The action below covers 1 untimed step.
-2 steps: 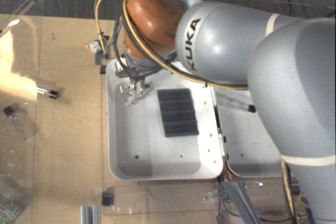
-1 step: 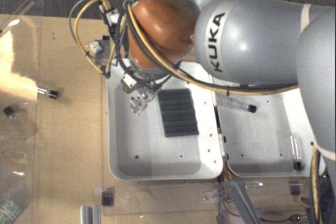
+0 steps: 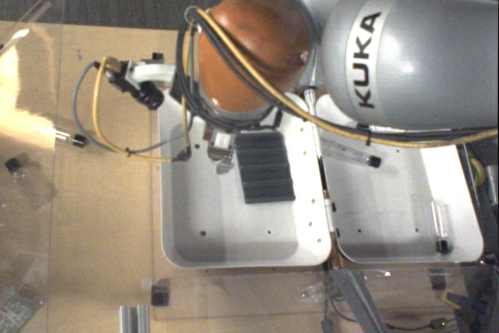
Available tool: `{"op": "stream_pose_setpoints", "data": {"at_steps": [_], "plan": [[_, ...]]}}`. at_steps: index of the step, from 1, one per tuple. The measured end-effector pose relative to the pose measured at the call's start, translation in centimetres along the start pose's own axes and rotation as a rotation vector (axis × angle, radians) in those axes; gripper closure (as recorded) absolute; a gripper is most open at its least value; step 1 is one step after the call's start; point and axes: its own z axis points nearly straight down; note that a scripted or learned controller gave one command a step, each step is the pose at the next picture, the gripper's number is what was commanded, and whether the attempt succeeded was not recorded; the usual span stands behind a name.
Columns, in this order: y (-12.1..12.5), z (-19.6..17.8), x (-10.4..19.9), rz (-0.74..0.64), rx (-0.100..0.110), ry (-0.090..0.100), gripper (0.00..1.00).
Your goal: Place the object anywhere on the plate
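From above, my arm hangs over the left bin, and my claw sits low beside a dark ribbed block on the bin floor; I cannot tell its state.

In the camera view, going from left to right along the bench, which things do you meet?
Yellow and blue cables → left white bin → dark ribbed block → clear tube with black cap → right white bin → second clear tube.

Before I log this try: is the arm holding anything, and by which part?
Cannot be told: the arm's orange band hides the gripper above the left bin.
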Motion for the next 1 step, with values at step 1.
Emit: {"op": "stream_pose_setpoints", "data": {"at_steps": [1], "plan": [[0.01, 0.02, 0.00, 0.000, 0.000, 0.000, 0.00]]}}
